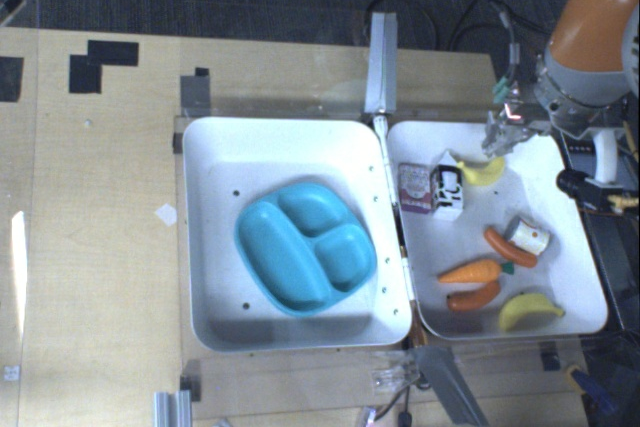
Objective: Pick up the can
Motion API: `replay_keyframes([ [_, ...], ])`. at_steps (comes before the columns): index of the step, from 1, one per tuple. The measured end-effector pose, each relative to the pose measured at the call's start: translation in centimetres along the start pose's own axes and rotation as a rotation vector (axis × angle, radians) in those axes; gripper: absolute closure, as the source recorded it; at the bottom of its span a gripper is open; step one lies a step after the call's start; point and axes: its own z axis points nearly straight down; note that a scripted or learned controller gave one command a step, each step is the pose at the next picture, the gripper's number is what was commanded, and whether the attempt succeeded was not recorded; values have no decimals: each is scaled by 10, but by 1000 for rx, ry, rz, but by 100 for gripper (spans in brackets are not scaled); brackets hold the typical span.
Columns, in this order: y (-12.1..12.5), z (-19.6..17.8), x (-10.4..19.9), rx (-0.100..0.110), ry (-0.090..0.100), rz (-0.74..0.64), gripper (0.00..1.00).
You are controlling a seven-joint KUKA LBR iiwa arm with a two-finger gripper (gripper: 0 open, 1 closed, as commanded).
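Note:
A small silver can (528, 237) lies on its side in the right bin (590, 315), resting against a red sausage (508, 249). My gripper (503, 132) hangs over the bin's far edge, just above and right of a yellow banana (481, 172). It is well back from the can and nothing can be seen in its grasp. The grey arm with the orange band (597, 15) reaches in from the upper right.
The right bin also holds a purple-labelled package (415, 187) by its left wall, a black-and-white item (449, 190), a carrot (470, 271), a second sausage (474, 296) and another banana (528, 310). A blue divided plate (304, 245) sits in the left bin (205, 215).

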Motion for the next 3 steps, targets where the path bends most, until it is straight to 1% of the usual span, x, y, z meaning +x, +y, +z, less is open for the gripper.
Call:
replay_keyframes([
  [1,6,32,-62,1,-1,459,0],
  [2,-37,158,-88,-6,0,665,0],
  [3,-3,159,-91,-4,0,777,0],
])
